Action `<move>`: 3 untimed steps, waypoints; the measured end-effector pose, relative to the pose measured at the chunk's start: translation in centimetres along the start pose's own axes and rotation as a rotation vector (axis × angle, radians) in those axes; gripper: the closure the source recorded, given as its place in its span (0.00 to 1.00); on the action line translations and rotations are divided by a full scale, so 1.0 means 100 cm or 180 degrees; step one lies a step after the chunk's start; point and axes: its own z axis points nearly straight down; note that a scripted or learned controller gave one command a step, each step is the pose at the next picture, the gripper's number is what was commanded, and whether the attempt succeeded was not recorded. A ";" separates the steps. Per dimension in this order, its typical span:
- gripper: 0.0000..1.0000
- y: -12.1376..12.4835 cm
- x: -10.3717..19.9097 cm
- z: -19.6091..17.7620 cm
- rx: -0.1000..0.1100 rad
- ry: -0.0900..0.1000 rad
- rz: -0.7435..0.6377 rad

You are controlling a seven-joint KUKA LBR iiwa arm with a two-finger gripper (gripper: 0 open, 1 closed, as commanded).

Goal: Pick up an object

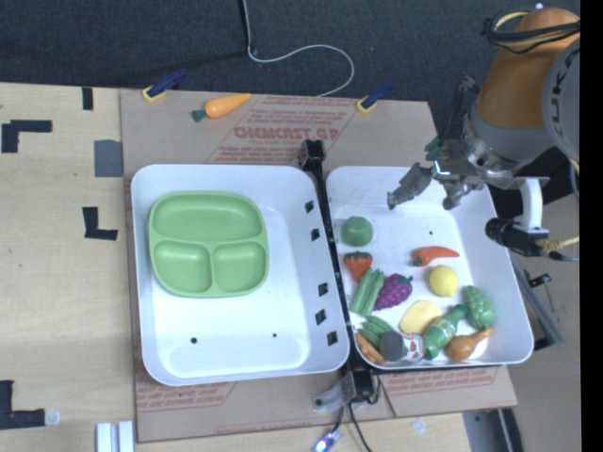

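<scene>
Camera view looks down on a worktop point(57, 281) carrying two shallow white bins side by side on a cardboard sheet point(283, 130). At the right, the grey arm point(523, 83) with its orange band reaches in, and the tool point(431, 191) hangs above the upper part of the right bin point(377, 185). Its two fingers are spread wide with nothing between them; one finger point(407, 187) angles toward the bin's bare upper left, the other sits nearer the wrist.

All the toy food lies lower in that bin, apart from the tool. A green round fruit point(356, 231) is nearest, with a strawberry point(357, 265) just below it. A red chili point(434, 254) sits above a lemon point(443, 280). Purple grapes point(394, 291) lie beside green pods point(366, 292). Broccoli point(479, 307) is at the right wall. The pile at the bottom edge is crowded, and what may be a pear point(464, 347) lies there.

The left bin point(236, 351) holds a green divided plate point(207, 243). A toy carrot point(219, 107) lies on the cardboard behind the bins.
</scene>
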 end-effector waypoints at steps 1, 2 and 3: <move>0.00 -0.024 0.075 -0.117 -0.0032 0.0003 -0.0024; 1.00 -0.024 0.071 -0.120 0.0000 -0.0001 -0.0009; 1.00 -0.065 0.121 -0.185 -0.0022 0.0006 -0.0017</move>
